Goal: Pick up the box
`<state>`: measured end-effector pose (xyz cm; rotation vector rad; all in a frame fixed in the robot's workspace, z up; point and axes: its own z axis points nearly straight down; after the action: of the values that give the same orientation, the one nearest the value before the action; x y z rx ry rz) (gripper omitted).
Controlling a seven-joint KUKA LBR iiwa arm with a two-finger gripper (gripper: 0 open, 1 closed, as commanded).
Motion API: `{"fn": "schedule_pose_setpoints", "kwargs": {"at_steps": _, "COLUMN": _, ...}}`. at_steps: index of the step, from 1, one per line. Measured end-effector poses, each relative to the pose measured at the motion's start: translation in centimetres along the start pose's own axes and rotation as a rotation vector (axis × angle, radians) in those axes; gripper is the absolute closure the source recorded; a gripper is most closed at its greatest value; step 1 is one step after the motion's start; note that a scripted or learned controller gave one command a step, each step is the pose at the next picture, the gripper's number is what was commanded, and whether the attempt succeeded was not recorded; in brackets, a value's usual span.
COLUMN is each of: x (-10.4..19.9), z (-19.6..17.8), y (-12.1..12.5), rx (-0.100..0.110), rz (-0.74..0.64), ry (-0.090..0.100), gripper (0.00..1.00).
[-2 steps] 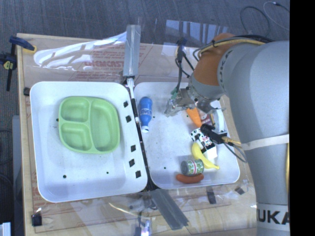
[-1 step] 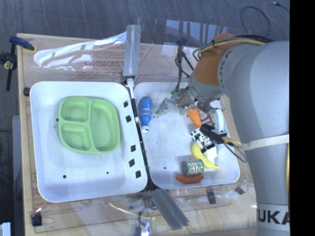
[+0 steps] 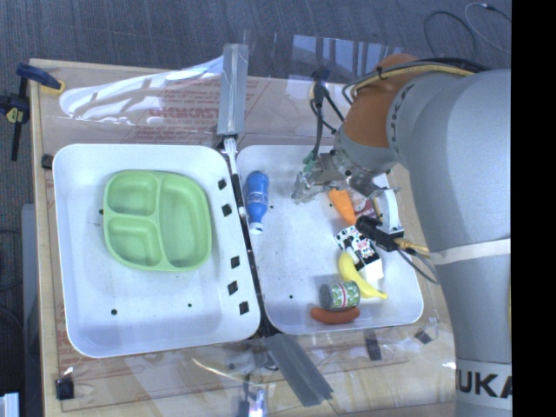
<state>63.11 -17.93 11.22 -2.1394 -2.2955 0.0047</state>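
The box [image 3: 360, 250] is a small black-and-white carton lying in the right bin [image 3: 287, 268], towards its right side, with its lower end against a yellow banana [image 3: 354, 276]. My gripper [image 3: 307, 184] hangs over the upper middle of the same bin, up and to the left of the box and clearly apart from it. It is between a blue bottle [image 3: 256, 198] and an orange carrot [image 3: 342, 204]. Nothing shows in its grasp.
A green can [image 3: 339, 295] and a red sausage [image 3: 334, 314] lie near the right bin's front edge. A white and red item [image 3: 387, 208] sits under the arm at the right wall. The left bin [image 3: 78, 302] holds a green divided plate [image 3: 158, 220].
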Motion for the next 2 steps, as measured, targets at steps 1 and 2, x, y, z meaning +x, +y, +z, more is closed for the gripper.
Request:
{"fn": "schedule_pose_setpoints", "kwargs": {"at_steps": 1, "x": 0.0, "z": 0.0, "y": 0.0, "rx": 0.001, "rz": -0.002, "ry": 0.000, "gripper": 0.00}}
{"fn": "schedule_pose_setpoints", "kwargs": {"at_steps": 2, "x": 0.4, "z": 2.1, "y": -2.0, "rx": -0.001, "rz": 0.113, "ry": 0.001, "gripper": 0.00}}
